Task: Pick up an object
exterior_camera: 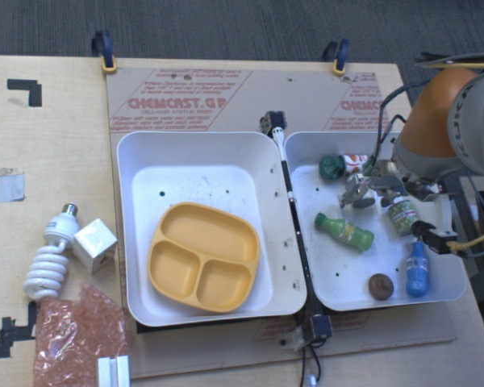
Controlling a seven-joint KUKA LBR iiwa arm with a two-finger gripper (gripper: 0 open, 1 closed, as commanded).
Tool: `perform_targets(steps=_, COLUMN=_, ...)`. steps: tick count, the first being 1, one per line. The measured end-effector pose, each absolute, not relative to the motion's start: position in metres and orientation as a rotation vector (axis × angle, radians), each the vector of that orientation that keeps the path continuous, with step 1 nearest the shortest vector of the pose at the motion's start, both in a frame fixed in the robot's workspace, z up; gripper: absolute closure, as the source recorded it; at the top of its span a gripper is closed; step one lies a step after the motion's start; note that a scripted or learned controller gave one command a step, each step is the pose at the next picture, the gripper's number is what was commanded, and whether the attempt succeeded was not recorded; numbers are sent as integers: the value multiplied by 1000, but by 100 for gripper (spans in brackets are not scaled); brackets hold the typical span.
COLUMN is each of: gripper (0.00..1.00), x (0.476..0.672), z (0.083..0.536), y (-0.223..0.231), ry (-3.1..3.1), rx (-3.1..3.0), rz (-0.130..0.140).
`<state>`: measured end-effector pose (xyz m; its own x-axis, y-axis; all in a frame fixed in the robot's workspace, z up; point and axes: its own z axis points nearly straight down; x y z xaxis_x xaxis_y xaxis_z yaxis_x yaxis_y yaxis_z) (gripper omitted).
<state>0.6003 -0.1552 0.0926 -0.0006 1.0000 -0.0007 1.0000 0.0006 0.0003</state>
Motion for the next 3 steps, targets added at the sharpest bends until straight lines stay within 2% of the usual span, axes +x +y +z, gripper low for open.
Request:
perform_targets(steps=1, gripper=0, x=553, z=93, y=-126, ry=2220, rx=2223, rz=0)
perform_targets(steps=2, gripper=100, x=554, z=103, y=-126, ry=2217, rx=2223, rz=1)
perform_targets(steps=3, gripper=0, x=554, z=103, y=-126, ry=2217, rx=2222, rz=1)
